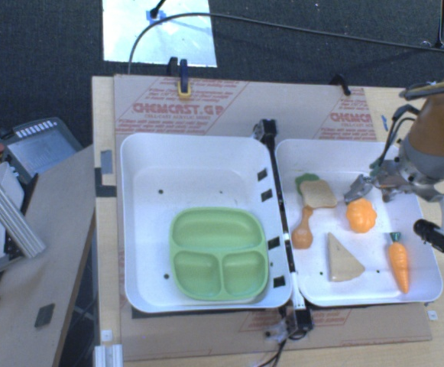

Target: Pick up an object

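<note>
So the gripper (365, 187) hovers just above the orange fruit (361, 215) in the right bin (428, 285); can't tell its state.

I see orange round fruit (361, 215) in right bin (432, 281), between the brush (311, 205), wedge (343, 259) and carrot (399, 263).

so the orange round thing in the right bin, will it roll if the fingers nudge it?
Probably. The orange ball-like toy looks rounded and lobed, so a side push could roll it across the right bin. It appears smooth plastic, likely light and slippery. The gripper sits just above it.
</note>
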Available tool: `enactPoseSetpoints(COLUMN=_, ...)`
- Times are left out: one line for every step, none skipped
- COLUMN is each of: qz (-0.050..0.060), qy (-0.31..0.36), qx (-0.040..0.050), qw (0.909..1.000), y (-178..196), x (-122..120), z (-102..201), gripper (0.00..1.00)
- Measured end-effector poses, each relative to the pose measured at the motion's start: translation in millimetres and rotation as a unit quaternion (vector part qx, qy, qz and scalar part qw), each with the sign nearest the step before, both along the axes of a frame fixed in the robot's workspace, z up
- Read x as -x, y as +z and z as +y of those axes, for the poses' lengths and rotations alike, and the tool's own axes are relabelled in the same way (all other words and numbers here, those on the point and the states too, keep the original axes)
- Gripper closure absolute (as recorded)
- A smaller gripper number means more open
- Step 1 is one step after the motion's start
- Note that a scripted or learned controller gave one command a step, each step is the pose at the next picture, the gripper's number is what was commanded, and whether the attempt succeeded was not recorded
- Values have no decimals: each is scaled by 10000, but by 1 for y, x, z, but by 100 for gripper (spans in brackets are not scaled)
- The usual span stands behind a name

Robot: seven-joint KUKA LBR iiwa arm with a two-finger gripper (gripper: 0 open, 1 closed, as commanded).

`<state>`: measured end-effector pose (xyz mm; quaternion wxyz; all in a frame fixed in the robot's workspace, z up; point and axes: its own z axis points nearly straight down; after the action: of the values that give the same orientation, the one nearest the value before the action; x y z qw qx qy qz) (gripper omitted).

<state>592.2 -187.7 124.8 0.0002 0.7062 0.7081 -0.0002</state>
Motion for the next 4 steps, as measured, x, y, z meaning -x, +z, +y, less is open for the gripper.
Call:
enactPoseSetpoints(qz=1, qy=-3, qx=-1, qw=10000, y=-42, x=-1, z=0, gripper=0)
enactPoseSetpoints(qz=-25, qy=2, qx=5, qw=10000, y=-29, x=-2, z=0, gripper=100)
enactPoseSetpoints(qz=-21, qy=-3, qx=1, qw=10000, y=16, x=2, z=0, gripper=100)
enactPoseSetpoints(qz=-34, qy=15, qx=5, qw=10000, y=66, x=-4, z=9, gripper=100)
